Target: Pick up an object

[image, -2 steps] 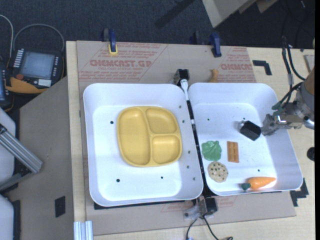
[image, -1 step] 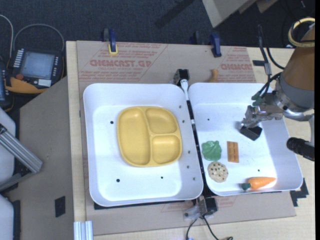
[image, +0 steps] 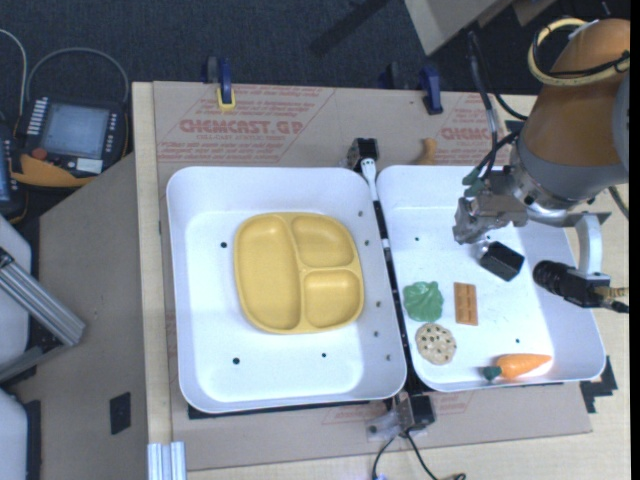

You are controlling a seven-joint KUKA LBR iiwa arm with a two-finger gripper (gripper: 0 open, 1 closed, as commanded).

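Grey arm (image: 575, 118) bent down from the right, tool (image: 480, 230) low over the right bin (image: 560, 343), finger state unclear.

The tool (image: 497, 255) hangs over the right bin (image: 570, 363) above 4 toy foods.

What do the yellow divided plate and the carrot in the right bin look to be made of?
Yellow divided plate: probably moulded plastic, matte to satin, with soft rounded compartment ridges and uniform colour. Carrot: likely a plastic or rubber toy, smooth and evenly orange with a green stub; too small to tell more.
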